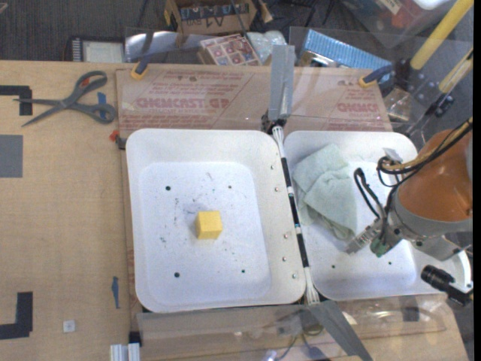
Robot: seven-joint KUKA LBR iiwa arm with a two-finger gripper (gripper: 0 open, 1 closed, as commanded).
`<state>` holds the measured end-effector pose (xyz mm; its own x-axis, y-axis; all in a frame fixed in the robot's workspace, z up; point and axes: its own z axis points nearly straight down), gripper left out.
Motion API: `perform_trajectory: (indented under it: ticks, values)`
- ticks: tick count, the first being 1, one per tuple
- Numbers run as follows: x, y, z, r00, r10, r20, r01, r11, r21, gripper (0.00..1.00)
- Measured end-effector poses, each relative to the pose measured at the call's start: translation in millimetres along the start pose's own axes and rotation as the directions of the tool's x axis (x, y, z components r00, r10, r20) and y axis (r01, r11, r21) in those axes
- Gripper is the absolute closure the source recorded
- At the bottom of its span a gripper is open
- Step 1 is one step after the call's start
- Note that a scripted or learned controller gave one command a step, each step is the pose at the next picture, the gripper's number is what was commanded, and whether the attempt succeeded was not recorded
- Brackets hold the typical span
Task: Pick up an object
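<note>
A small yellow cube (210,225) lies near the middle of the left white bin (150,164). A crumpled pale green cloth (329,189) rests in the upper left part of the right bin (353,284). The arm, with its orange band (443,183), comes in from the right over the right bin. Its gripper (366,239) is low at the cloth's lower right edge, touching or nearly touching the fabric. Wrist hardware and black cables hide its tip.
A dark divider (291,209) runs between the bins. Grey-handled scissors (75,104) lie on the bench at the far left. A clear panel (225,100) with a grey post (282,81) and clamps stands behind the bins.
</note>
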<state>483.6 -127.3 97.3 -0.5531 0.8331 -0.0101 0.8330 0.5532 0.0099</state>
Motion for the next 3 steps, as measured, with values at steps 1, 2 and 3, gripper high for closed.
perform_trajectory:
  ticks: [1,2,3]
  values:
    - [13.6,56.8,-88.1,0.98,0.197,-0.007,-0.197,0.98,0.011,1.0]
    - [-15.0,65.1,-78.9,0.894,0.448,-0.002,-0.448,0.894,0.012,1.0]
    - [-51.4,54.3,4.5,0.809,0.588,-0.003,-0.588,0.809,0.018,1.0]
